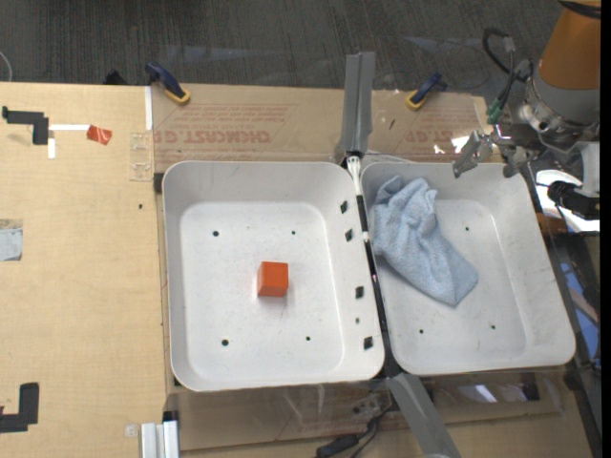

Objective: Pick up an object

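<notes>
Cloth (422, 239), pale blue and crumpled terry, is seen in the right bin (520, 346), its long axis running from upper left to lower right. An orange cube (273, 279) sits in the left bin (191, 351). Pincer (489, 151) is seen above the right bin's far rim, released, grasping nothing.

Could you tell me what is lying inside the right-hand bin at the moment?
A crumpled light blue cloth lies in the right bin, against its left wall. Whatever might sit beneath the cloth is covered.
</notes>
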Tool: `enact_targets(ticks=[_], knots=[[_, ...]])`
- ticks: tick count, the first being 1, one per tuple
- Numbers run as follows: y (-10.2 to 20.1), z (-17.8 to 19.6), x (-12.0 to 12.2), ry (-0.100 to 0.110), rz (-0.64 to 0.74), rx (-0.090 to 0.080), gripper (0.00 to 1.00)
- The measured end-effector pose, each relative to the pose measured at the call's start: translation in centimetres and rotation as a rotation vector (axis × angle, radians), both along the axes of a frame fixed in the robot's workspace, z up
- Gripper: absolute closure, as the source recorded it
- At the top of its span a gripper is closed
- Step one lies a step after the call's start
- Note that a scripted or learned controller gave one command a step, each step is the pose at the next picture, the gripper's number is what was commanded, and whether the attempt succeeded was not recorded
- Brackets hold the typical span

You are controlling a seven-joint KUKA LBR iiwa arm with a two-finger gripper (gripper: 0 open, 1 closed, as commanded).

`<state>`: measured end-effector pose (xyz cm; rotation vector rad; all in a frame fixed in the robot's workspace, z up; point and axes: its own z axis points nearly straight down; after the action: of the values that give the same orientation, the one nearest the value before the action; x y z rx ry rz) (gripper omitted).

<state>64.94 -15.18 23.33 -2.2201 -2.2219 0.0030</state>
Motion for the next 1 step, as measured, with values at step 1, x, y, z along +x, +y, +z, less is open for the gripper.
enact_targets(ticks=[1], knots=[[-0.87, -5.78, -5.13, 0.001, 0.095, 0.001, 0.0]])
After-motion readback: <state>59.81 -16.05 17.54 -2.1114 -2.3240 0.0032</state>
